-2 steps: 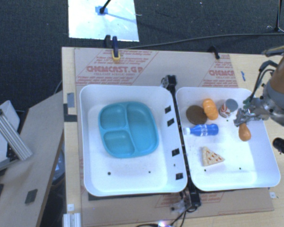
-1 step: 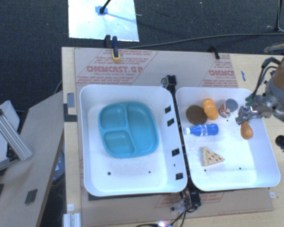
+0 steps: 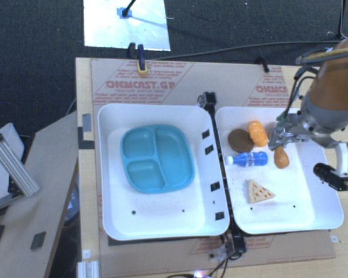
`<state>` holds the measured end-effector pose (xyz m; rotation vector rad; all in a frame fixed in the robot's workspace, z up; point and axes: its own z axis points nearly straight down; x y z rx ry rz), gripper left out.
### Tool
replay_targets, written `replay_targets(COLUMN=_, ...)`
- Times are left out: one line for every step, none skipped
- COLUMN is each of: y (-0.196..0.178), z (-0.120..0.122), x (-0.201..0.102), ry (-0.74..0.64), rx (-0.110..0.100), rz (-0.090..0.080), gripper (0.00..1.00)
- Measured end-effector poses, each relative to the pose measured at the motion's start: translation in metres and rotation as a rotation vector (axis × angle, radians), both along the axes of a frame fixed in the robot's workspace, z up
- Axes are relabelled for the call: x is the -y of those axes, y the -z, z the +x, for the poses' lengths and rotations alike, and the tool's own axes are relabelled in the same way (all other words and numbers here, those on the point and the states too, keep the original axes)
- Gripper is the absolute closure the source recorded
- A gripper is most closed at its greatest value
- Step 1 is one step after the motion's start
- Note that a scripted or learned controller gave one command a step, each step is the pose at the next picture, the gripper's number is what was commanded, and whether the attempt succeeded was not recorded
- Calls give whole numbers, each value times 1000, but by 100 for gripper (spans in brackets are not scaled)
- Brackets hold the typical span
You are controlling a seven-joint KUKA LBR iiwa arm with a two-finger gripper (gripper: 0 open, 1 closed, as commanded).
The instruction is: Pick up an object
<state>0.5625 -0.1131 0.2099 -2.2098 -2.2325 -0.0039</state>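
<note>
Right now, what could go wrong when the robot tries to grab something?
The gripper hangs over a tight cluster: the orange piece, brown round piece, blue bottle and small brown-orange piece lie close together. Coming down, it might bump a neighbour or pinch two at once. The bottle, lying on its side, might roll away.

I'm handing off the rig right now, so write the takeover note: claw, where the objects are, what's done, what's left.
Claw: low over the right bin, among the objects; nothing visibly in its grasp.
Right bin: brown disc, orange piece, blue bottle lying flat, small orange-brown piece just below the claw, waffle wedge.
Left bin: teal divided plate.
Done: approach.
Left: grasp and lift one object.
</note>
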Motion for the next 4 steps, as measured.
replay_targets(y=5, z=14, x=-47, ry=0, rx=1, rz=-1, gripper=100)
replay_targets(y=-10, z=34, x=-102, ry=0, rx=3, rz=0, gripper=100)
replay_targets(y=-20, z=61, x=-156, ry=0, rx=3, rz=1, gripper=100)
replay_targets(y=-7, z=79, x=-209, ry=1, rx=2, rz=0, gripper=100)
